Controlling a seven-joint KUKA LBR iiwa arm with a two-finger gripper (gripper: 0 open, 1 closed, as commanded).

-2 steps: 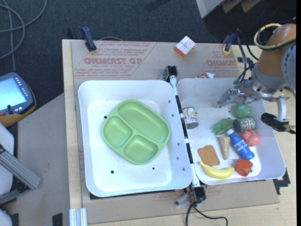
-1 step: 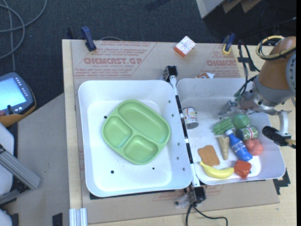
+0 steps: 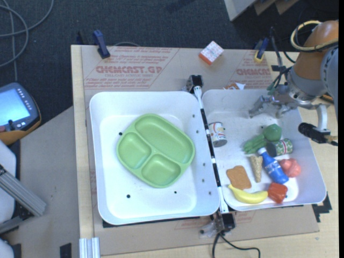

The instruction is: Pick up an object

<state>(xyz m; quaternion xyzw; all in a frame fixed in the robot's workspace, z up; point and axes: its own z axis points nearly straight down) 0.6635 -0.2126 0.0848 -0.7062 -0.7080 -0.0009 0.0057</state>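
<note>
Banana (image 3: pixel 248 195) lies nearest, unpicked; gripper (image 3: pixel 270 104) hovers open and empty over right bin (image 3: pixel 232 102), needing descent onto a target.

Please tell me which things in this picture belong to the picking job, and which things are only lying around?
For the job:
pincer
right bin with the small can, banana, blue bottle, red pepper, toast slice

Just lying about:
green divided plate in the left bin
small cube on the bench
blue clamp
</note>
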